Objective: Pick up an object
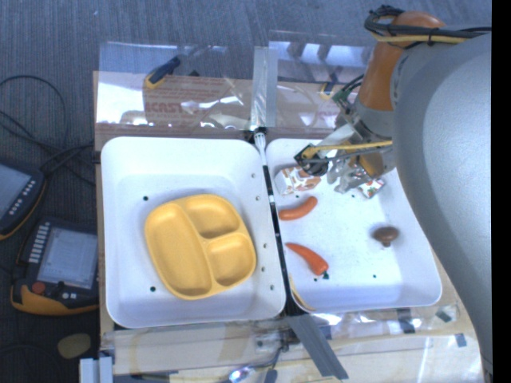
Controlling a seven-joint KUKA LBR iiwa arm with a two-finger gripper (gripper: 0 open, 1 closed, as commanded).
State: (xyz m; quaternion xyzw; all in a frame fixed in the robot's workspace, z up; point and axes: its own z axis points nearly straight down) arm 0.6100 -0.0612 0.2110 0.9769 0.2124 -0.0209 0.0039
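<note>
Can't tell how wide the jaws are, but the crumpled wrapper [369, 187] sits right by them; I'd centre over it, then close slowly.

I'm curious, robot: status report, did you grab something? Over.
Gripper at right bin's far end, by crumpled wrappers. Nothing seen held. Sausage, pepper lie apart, nearer.

Grey-blue ribbed carpet [160, 10] covers the floor across the top and left. A black-and-orange handheld controller with a grey screen [60, 263] lies at lower left. Light glares off clear plastic sheeting [200, 94] at upper centre.
</note>
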